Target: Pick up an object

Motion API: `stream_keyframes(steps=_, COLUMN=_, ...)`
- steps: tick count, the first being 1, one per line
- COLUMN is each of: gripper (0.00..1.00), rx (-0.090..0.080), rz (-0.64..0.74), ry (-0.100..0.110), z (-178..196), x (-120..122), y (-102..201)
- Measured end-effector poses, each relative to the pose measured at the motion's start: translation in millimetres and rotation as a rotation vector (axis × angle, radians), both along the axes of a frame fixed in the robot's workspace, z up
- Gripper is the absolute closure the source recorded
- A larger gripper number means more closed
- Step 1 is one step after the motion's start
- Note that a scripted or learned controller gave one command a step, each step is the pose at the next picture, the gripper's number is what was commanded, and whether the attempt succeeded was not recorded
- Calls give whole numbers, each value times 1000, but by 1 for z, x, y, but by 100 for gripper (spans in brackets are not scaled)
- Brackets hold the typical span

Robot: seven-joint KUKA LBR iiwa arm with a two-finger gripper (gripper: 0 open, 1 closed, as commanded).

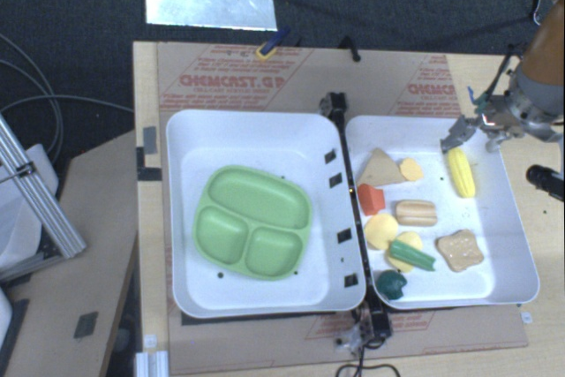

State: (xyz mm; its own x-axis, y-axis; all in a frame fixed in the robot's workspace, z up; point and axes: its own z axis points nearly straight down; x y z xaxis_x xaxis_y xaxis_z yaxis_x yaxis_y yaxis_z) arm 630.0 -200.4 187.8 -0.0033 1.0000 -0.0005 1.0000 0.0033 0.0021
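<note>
my gripper (pixel 466 133): above right bin's (pixel 508 216) far edge | grip state: cannot tell | nearest: corn cob (pixel 461 172), just below

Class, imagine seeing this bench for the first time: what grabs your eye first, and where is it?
The green three-compartment plastic plate lies alone in the left white bin. Colourful toy foods crowd the right white bin, including a yellow corn cob, with the grey gripper just above it.
</note>
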Motion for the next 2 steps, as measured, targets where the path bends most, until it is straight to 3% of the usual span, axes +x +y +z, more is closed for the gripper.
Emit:
stream_keyframes(steps=1, gripper=0, rx=-2, rz=2, ry=-13, z=-86, x=-37, y=3)
stream_keyframes(steps=2, gripper=100, rx=0, rz=4, ry=-6, z=-81, x=-39, y=5)
